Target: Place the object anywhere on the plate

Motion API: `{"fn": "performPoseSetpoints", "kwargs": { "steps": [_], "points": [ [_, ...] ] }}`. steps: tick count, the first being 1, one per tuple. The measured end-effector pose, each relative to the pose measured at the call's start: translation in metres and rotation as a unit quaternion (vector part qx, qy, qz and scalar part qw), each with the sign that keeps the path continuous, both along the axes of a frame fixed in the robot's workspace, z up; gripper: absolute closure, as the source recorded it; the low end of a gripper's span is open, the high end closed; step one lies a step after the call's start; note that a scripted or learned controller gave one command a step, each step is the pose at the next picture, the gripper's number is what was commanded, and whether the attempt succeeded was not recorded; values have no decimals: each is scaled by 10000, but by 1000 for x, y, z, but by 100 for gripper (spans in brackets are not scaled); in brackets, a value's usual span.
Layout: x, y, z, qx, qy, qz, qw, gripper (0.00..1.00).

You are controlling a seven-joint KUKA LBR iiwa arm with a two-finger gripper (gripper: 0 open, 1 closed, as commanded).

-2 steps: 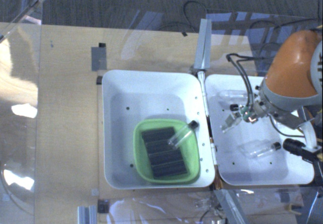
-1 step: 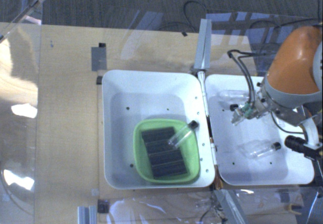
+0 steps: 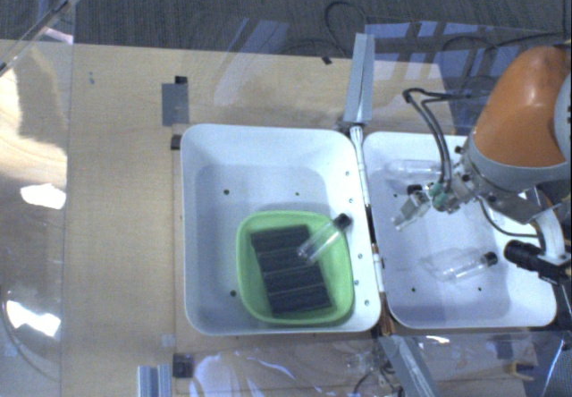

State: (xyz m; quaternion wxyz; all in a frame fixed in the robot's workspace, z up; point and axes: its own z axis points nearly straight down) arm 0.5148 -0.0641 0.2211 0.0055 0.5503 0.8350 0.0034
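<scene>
A green plate (image 3: 245, 254) sits in the left bin (image 3: 214, 207), toward its front right. On the plate lies a dark ribbed block (image 3: 288, 274). A clear tube with a black cap (image 3: 322, 240) rests slanted across the plate's upper right rim, cap end pointing away from the plate. My gripper (image 3: 420, 203) hangs over the right bin (image 3: 500, 310), near its left side, well apart from the plate. A second clear tube with a black cap (image 3: 460, 266) lies on the right bin's floor, below and right of the gripper.
Another clear tube (image 3: 407, 170) lies near the back left of the right bin, just behind the gripper. A raised divider (image 3: 365, 207) separates the two bins. The arm's orange band (image 3: 527, 114) looms over the right bin's back right.
</scene>
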Motion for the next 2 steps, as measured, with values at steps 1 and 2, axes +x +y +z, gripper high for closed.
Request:
{"fn": "performPoseSetpoints", "kwargs": {
  "steps": [1, 2],
  "points": [
    [2, 1, 11, -2, -34, 27, 10000, 100],
    [2, 1, 11, -1, -34, 27, 10000, 0]
  ]
}}
